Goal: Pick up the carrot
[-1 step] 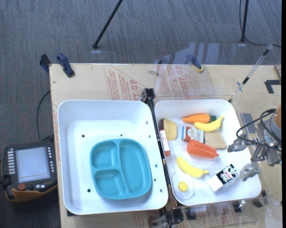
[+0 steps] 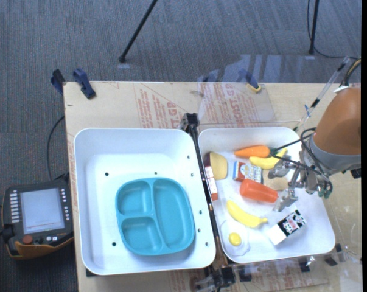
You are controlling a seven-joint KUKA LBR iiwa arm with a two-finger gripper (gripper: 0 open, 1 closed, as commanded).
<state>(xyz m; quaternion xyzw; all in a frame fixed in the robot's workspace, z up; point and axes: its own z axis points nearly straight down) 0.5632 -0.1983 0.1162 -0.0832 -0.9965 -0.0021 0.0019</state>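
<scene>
The carrot (image 2: 252, 151), orange with a thin green stalk toward the right, lies at the back of the right bin (image 2: 326, 224). A small yellow fruit (image 2: 265, 162) touches its near side. My gripper (image 2: 283, 186) hangs over the right part of this bin, to the right of the carrot and nearer the camera. It is open, with one finger (image 2: 279, 171) close to the yellow fruit and the other by a red-orange pepper (image 2: 258, 191). Nothing sits between the fingers.
The right bin also has a banana (image 2: 245, 215), a fried egg (image 2: 234, 239), a black-and-white milk carton (image 2: 288, 225), a small box (image 2: 244, 171) and a cheese wedge (image 2: 217, 165). The left bin (image 2: 92, 163) carries a blue divided plate (image 2: 154, 215).
</scene>
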